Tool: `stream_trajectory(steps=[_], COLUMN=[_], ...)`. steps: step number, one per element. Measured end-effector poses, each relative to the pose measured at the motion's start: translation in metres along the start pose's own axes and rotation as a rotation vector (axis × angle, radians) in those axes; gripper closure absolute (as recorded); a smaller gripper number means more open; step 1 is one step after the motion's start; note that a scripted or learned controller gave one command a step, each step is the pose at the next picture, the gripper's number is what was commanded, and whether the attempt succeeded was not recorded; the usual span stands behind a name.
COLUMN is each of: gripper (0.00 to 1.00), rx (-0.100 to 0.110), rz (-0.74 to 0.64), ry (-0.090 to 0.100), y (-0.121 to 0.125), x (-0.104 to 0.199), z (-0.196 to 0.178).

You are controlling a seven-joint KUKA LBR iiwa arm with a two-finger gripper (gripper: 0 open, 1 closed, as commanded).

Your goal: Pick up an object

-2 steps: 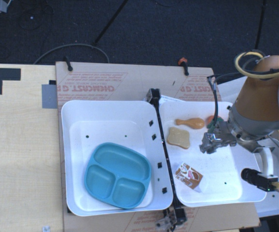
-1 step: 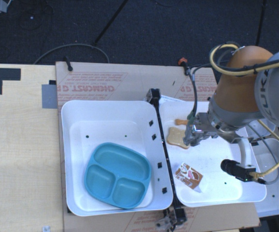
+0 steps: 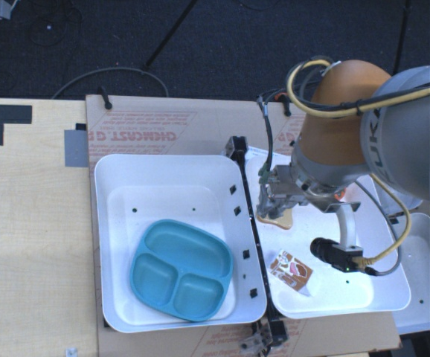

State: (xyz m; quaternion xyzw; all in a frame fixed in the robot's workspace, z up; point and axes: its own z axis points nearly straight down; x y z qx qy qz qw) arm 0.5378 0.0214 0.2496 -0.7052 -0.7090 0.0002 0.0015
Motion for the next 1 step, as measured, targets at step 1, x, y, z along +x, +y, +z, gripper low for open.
stream_trajectory(steps=[1], gripper=[1.0], rx=[0.002], rz=[0.001], ry=[-0.001], y=[0.0072], x=[0.0488], z=[0.0134])
